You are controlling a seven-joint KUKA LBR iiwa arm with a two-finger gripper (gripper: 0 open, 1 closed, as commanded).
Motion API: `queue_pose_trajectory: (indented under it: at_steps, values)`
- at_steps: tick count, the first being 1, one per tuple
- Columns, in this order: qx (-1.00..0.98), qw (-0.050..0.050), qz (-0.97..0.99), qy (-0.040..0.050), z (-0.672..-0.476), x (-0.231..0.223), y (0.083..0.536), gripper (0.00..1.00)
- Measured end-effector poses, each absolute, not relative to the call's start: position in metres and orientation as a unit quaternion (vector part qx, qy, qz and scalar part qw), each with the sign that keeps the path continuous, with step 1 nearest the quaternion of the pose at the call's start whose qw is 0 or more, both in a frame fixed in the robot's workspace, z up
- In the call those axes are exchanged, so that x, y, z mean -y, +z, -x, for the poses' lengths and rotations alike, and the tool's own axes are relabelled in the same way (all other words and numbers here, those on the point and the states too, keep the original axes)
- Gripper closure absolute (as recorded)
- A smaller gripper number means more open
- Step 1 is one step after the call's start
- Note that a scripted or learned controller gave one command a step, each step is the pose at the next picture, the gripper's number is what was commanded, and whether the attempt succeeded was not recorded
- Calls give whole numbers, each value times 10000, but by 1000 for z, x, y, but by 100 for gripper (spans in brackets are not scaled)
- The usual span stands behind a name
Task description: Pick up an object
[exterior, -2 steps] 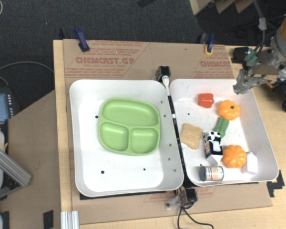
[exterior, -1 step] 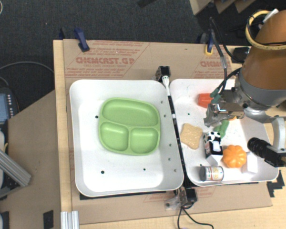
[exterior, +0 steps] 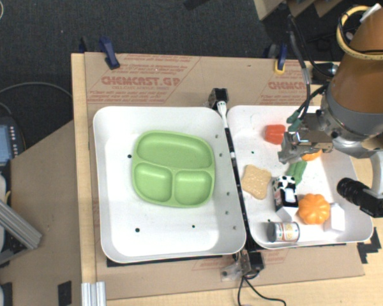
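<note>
The left bin (exterior: pixel 108 171) is carrying a single green divided plate (exterior: pixel 173 168), which is lying flat near the bin's middle, three compartments facing up and holding nothing. It is sitting well apart from the arm and is taking no part in the present attempt.

All the candidate objects are sitting in the right bin (exterior: pixel 255 116). Along its left edge, just past the divider, a tan bread-like slice (exterior: pixel 256 181) is lying flat. Toward the near edge a small can (exterior: pixel 283 232) is lying on its side. A red block (exterior: pixel 274 132) is resting toward the far edge. A black-and-white toy (exterior: pixel 285 190) is standing near the bin's middle, with an orange pumpkin (exterior: pixel 314 209) just beside it on the right. A green piece (exterior: pixel 298 169) is lying beneath the tool, partly covered.

The gripper (exterior: pixel 298 150) is hanging over the middle of the right bin, directly above the green piece and an orange item that is largely hidden behind it. The placement suggests the program is targeting that cluster, where the objects are crowding together. Whether the pincer is open, closed or gripping anything cannot be told from this slant; nothing is visibly lifted. In my judgement the pick is not yet accomplished.
</note>
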State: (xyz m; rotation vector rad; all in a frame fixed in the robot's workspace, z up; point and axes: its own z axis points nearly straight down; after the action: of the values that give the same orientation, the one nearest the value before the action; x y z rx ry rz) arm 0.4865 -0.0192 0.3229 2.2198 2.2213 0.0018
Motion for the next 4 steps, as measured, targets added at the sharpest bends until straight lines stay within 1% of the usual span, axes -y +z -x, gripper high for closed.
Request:
queue_pose_trajectory:
  at_steps: [4]
  values:
    - [-7079,48,-7063,31,-489,19,364,100]
